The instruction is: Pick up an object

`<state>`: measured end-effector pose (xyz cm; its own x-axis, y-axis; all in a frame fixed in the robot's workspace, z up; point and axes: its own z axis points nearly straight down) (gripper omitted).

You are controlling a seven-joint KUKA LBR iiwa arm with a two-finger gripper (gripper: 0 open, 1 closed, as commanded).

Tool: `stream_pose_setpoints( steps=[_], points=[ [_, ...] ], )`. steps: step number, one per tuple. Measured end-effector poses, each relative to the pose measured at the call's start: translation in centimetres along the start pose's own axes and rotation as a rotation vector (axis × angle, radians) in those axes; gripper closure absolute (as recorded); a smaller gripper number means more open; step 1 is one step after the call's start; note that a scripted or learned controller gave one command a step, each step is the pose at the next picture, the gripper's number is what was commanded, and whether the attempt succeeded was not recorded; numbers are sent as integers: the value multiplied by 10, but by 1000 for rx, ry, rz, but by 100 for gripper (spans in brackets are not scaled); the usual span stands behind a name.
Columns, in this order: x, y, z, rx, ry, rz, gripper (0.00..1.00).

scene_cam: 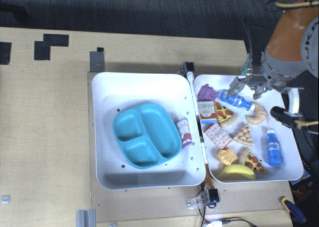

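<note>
Gripper fingers spread open, hovering over the right bin, just above a blue bottle lying flat. Nearby lie a croissant, pizza slices and banana. Left bin holds a blue tray.

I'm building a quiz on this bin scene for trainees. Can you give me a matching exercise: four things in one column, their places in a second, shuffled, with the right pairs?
Things:
1. blue divided plate
2. banana
3. purple grapes
4. croissant

Places:
A. near edge of the right bin
B. middle of the left bin
C. far left corner of the right bin
D. right bin, just right of the blue bottle lying under the gripper

Pairs: 1-B, 2-A, 3-C, 4-D
</note>
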<state>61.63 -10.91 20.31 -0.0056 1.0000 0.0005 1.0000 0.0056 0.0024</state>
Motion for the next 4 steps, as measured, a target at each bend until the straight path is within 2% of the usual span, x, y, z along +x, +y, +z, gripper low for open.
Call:
stream_pose_setpoints(
  steps=[1, 2, 3, 4],
  points=[
    [-38, 4, 106, -5, -2, 1, 0],
    [-37, 5, 94, -10, 0, -2, 100],
    [-37, 5, 94, -9, 0, -1, 0],
    [-27, -68, 115, -5, -2, 4, 0]
  ],
)
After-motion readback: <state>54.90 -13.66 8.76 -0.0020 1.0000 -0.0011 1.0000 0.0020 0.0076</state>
